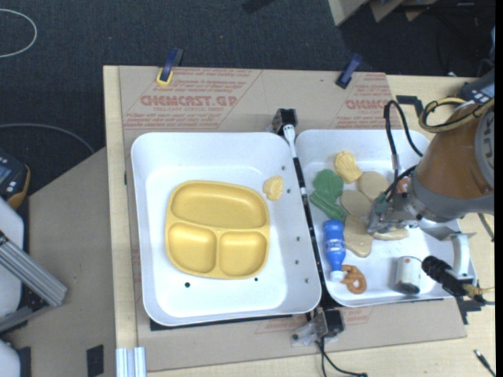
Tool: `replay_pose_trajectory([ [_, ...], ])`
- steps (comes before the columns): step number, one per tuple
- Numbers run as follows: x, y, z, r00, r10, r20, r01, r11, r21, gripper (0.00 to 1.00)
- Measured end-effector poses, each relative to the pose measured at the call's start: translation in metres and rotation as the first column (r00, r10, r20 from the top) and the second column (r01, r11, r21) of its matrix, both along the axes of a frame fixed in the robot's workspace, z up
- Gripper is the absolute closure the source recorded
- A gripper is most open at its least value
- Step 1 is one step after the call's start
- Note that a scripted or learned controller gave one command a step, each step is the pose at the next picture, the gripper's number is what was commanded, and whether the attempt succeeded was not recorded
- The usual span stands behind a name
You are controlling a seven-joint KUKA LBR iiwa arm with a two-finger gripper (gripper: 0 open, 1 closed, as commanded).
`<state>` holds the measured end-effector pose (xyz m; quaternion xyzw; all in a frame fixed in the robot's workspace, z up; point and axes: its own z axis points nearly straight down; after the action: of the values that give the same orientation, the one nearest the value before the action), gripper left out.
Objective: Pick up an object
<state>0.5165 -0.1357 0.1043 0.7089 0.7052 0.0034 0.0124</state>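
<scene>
Reaching down into the right bin [369, 293], the gripper [385, 222] sits over a cluster of tan flat pieces [359, 210]; whether it is spread or pinching, I cannot tell. Those pieces look light, stiff and thin, probably best taken by an edge. Beside them lie a green toy [328, 188], a blue bottle [334, 242], a pretzel [353, 279] and a white roll [407, 273]. The left bin [149, 210] holds a yellow divided tray [218, 228] and a small yellow piece [273, 187].

Arm [464, 171] has a wide orange band above a rounded grey wrist section. Black cables [393, 136] loop along its left side. Small dark metal gripper [383, 220] at the end.
</scene>
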Motion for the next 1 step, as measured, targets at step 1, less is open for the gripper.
replay_pose_trajectory([
  [1,-0.0012,0.0024,0.0432,1.0,0.006,-0.017,-0.006,1.0,0.011,1.0],
])
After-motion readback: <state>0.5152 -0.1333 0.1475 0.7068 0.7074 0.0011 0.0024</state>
